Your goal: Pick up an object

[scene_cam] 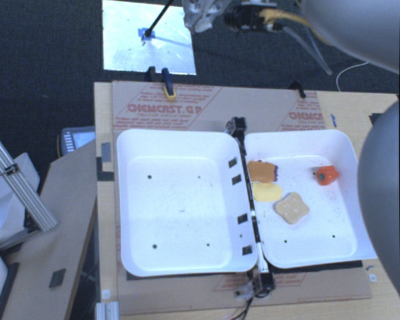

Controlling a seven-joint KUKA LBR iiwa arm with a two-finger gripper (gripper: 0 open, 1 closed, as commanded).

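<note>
while the arm sits high at the top right of the camera view, its wrist end reaches left above the far edge of the bench, well clear of both bins; jaw state cannot be told from here, the tool end being cut by the top edge and blurred. right bin holds four items, all in its far half. orange-brown flat piece lies close to the left wall, near the divider between the bins. pale yellow flat piece lies just nearer the camera, touching or nearly touching the orange-brown one. tan toast-shaped piece sits just right of and below the yellow piece, edges close; contact unclear. small red-orange item with a dark spot rests apart from the others, toward the right wall. left bin shows bare white floor with a few dark dots. both bins rest on a cardboard sheet printed with red lettering.
</note>
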